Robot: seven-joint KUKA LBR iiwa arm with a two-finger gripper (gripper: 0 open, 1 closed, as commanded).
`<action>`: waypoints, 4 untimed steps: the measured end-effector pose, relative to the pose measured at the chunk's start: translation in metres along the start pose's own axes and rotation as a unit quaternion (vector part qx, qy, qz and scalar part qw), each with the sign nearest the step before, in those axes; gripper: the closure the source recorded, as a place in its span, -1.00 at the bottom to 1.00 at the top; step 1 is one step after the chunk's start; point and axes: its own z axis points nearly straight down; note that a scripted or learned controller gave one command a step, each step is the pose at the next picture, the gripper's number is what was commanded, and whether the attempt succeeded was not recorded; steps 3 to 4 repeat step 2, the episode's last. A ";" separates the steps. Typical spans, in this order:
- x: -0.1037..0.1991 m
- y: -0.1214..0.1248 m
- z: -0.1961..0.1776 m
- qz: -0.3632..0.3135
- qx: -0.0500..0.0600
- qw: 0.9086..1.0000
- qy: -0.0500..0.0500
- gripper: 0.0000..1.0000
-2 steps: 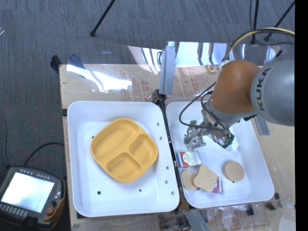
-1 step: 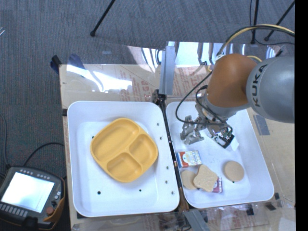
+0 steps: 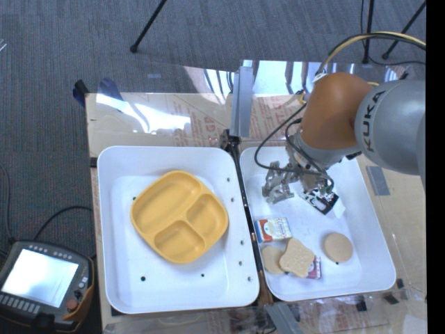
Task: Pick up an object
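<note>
Nearest the camera, at the left corner, a teach pendant (image 3: 43,282) rests with its screen lit. Just beyond it stand the two bins. In the left bin (image 3: 118,165) lies a yellow divided plate (image 3: 179,216), alone. The right bin (image 3: 372,228) holds the likely pickings, all in its near half: a toast slice (image 3: 297,257) overlapping a small round cracker (image 3: 271,259), a round biscuit (image 3: 338,247) a little to the right, and a small printed carton (image 3: 272,229) just behind the toast.

Farther in, the gripper (image 3: 281,184) hangs low over the bin's far-left part, apart from all of these, with a black-and-white item (image 3: 321,200) just to its right. Whether it is spread or pressed together I cannot tell; nothing visible sits in it.

My judgement of the risks: a descent from here would meet bare bin floor, since the food lies nearer. The toast and cracker overlap, so a grasp there may nudge both or lift neither, and flat pieces give little to pinch.

The bins sit on a cardboard-covered bench (image 3: 160,117), with sun glare across its far side. Beyond is grey carpet (image 3: 83,33), crossed by dark tripod legs (image 3: 151,18).
</note>
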 end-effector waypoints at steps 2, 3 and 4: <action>0.100 -0.021 -0.085 0.282 0.001 0.959 0.004 1.00; 0.100 -0.021 -0.085 0.282 0.001 0.959 0.004 1.00; 0.100 -0.021 -0.085 0.282 0.001 0.959 0.004 1.00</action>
